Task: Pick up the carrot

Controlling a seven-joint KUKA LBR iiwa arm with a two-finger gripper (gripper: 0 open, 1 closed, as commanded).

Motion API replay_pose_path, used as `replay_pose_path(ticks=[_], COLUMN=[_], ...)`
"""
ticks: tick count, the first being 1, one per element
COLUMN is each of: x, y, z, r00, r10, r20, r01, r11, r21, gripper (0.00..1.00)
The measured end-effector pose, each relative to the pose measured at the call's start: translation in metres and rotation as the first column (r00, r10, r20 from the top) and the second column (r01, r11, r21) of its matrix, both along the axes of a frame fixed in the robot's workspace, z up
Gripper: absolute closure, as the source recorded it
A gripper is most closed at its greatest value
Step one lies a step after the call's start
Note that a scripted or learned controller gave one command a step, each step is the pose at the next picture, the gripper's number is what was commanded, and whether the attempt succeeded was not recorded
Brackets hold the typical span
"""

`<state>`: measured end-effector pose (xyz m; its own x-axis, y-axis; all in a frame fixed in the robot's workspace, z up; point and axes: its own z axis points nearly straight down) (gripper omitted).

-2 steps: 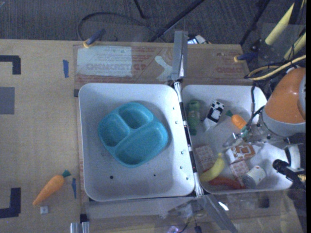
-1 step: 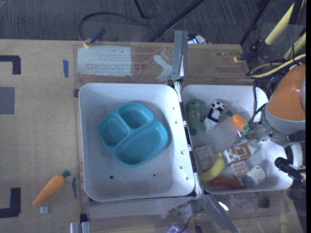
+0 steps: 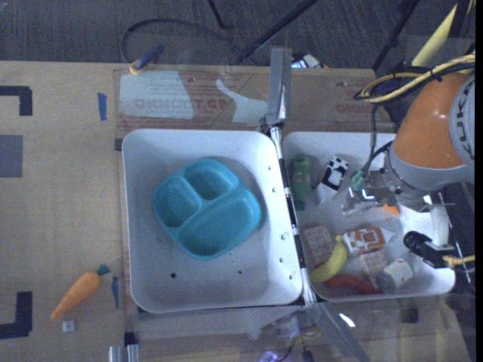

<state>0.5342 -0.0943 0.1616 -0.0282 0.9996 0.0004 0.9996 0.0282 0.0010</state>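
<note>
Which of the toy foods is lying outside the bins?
The carrot, orange with a green top, lying on the wooden bench left of the left bin. The banana and the other toys lie in the right bin.

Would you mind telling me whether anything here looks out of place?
Yes: the carrot lies on the bench, outside both bins, left of the left bin. The end effector is over the right bin, far from it.

Left bin: my view has a blue divided plate in it. Right bin: banana, green can, waffle, small carton, black-white toy.
</note>
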Motion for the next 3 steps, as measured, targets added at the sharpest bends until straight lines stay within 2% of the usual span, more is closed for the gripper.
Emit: replay_pose_path(ticks=[1,2,3], x=[-0.021,0.005,0.005], y=[-0.076,-0.117,-0.130], z=[-0.074,-0.075,-0.075], r00=[0.970,0.943,0.994], r10=[0.245,0.333,0.108], r20=[0.004,0.004,0.005], r01=[-0.245,-0.333,-0.108], r11=[0.970,0.943,0.994], r21=[-0.003,-0.004,-0.003], gripper=[1.00,1.00,1.00])
